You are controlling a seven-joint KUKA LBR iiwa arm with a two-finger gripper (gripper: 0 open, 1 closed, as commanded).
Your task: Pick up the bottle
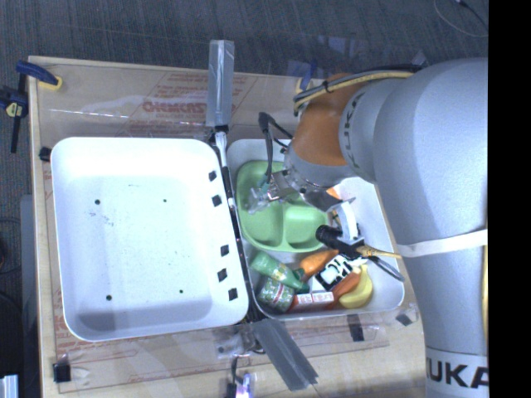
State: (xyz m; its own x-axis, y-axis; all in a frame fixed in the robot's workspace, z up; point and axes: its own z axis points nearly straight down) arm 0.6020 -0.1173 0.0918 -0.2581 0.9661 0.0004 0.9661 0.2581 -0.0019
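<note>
The pincer (pixel 270 191) hangs over the green bowl (pixel 278 222) in the right bin (pixel 383 222); whether it is apart or together you cannot tell. The bottle (pixel 276 269) lies below it, toward the bin's near edge, among clutter. You should descend squarely across the bottle's width.

Light even and fairly bright, from overhead. Left bin (pixel 133 239) near blown-out white, detail lost on its floor; soft grey shadow along its near inner wall. Glare streaks on the clear plastic sheet (pixel 158 102) beyond that bin. Arm (pixel 423 164) shows a broad pale sheen and shades the right bin (pixel 390 222). Picture slightly soft and grainy; floor (pixel 116 11) past the bench (pixel 50 222) dark.
</note>
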